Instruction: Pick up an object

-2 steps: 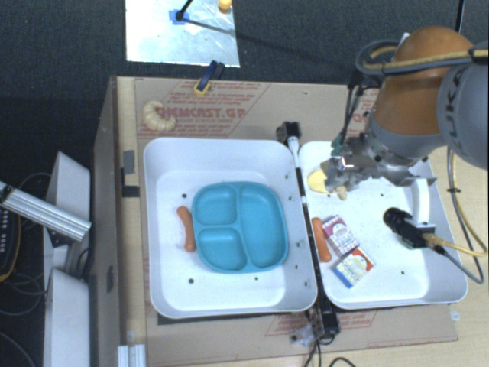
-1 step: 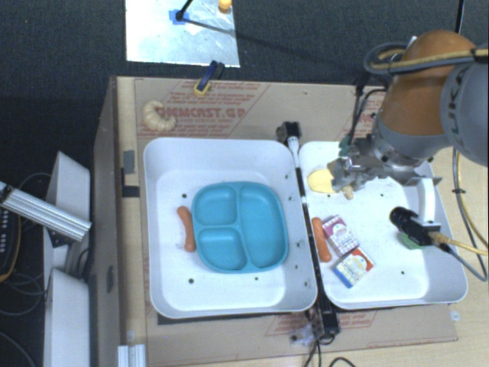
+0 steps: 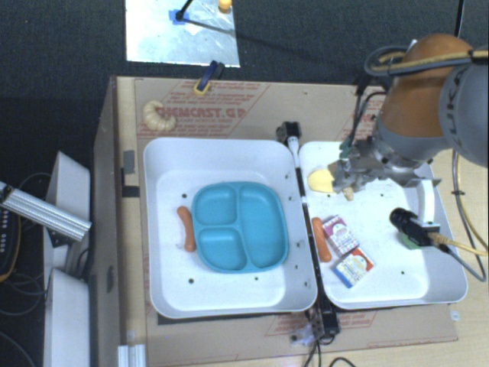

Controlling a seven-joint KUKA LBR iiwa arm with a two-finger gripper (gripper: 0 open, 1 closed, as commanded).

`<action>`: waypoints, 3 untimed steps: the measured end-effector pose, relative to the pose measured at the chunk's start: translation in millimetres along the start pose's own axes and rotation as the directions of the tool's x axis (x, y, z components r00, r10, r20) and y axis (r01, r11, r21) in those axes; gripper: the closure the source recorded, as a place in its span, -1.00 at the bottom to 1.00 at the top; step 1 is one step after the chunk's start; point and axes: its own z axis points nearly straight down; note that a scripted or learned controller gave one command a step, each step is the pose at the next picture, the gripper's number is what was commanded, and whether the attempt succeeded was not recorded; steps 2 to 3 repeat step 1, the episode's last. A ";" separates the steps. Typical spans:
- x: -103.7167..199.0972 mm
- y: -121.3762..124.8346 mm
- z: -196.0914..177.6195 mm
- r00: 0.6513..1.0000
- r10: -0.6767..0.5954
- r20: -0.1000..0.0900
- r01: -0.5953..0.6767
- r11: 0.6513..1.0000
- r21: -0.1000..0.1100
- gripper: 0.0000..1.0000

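Arm reaches in from the right; gripper hangs low over the far-left part of the right bin. Whether it is apart or closed cannot be told from this angle, and nothing is seen held. Yellow lump lies just left of the gripper, close to the bin's left wall; contact between the two cannot be judged. Nearer in the same bin: orange sausage along the left wall, red-white packet just beside it, second packet nearer still. Left bin: blue plate at centre, another sausage just left of it.
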 end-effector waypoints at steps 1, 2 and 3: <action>-30.3 -3.5 -8.0 1.000 0.000 0.000 0.000 1.000 -0.001 1.00; -30.3 -3.5 -8.0 1.000 0.000 0.000 0.000 1.000 -0.001 1.00; -30.3 -3.5 -8.0 1.000 0.000 0.000 0.000 1.000 -0.001 1.00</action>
